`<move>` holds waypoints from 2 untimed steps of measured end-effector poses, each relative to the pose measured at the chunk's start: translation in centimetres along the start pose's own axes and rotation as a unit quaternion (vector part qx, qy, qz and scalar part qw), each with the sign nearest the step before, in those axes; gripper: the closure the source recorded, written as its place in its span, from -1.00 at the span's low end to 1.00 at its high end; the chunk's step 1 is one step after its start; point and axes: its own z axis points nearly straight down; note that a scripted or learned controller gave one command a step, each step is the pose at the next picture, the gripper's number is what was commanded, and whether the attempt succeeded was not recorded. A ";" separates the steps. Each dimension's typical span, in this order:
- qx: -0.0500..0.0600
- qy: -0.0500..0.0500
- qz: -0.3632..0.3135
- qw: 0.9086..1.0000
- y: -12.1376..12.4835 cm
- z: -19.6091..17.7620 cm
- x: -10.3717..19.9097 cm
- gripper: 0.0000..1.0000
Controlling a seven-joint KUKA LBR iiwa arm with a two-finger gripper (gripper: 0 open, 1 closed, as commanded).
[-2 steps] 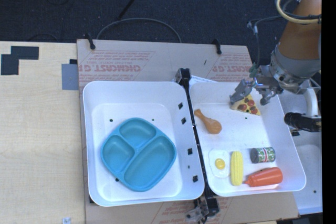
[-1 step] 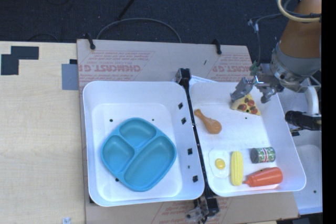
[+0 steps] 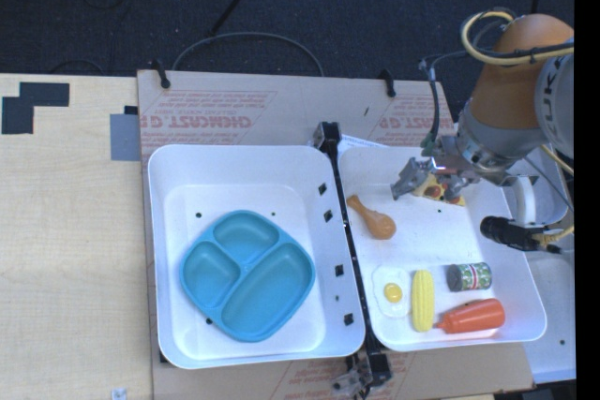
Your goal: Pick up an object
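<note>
My gripper hangs over the back part of the right bin, at the end of the grey arm with the orange band. A small yellow and red object lies right beside it, partly hidden by the wrist; I cannot tell whether they touch. A tan drumstick lies just to the front left of the gripper. Along the bin's front lie a fried egg, a yellow corn cob, an orange carrot and a small green-labelled can.
The left bin holds a blue divided plate. A black divider runs between the bins. A black handle-like part juts over the right bin's right rim. Cables loop above the arm.
</note>
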 end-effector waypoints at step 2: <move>-0.003 -0.001 0.001 1.000 0.3 11.6 0.3 -1.00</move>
